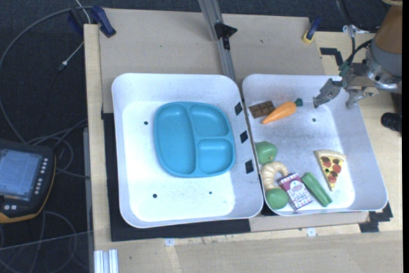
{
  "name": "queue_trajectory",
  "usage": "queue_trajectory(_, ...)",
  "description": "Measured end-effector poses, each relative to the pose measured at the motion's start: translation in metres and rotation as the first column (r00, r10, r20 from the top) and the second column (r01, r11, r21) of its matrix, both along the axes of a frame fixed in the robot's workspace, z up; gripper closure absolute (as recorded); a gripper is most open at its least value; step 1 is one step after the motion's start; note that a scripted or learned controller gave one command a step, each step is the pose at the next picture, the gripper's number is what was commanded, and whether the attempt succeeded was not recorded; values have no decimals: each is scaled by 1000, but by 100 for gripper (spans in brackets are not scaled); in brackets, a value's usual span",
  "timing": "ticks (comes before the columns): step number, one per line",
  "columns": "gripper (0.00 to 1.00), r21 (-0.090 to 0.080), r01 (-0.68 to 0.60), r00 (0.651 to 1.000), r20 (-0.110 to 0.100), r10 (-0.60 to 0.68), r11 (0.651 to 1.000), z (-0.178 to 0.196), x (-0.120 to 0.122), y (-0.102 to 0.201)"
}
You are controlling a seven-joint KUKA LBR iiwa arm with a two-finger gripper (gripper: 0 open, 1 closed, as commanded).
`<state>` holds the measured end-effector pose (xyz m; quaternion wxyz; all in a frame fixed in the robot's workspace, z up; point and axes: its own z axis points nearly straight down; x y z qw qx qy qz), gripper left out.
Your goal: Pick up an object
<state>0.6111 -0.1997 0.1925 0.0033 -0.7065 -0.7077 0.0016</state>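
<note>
Two shallow white bins sit side by side on the tabletop [160, 41]; the jaws [337, 94] hang spread and empty over the upper right edge of the right bin [358, 131]. Nearest pick candidate: an orange carrot [280, 112], just left of the jaws and slightly below, smooth, tapered, green-tipped, touching a flat brown bar [261, 109]. Further below the jaws lies a pizza slice [331, 167], a flat wedge. Well below and left, a tight cluster: green pear [266, 151], pale ring-shaped piece [275, 171], small printed carton [295, 191], green cucumber [316, 188]. Far left, a blue divided plate [193, 138], glossy plastic, in the left bin [128, 137]. Risks: the carrot's slick rounded taper may squirt out of a pinch; closing off-centre may nudge the bar; the crowded cluster invites a double contact or blocked fingers; the thin pizza wedge offers little edge against the bin floor.
</note>
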Motion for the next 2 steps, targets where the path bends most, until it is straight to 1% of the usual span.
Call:
queue_trajectory(1, 0, 1, 1, 1000, -1, -1, 1000, -59, -7, 8)
queue_trajectory(2, 0, 0, 1, 1000, 1, -1, 1000, -103, -8, 9)
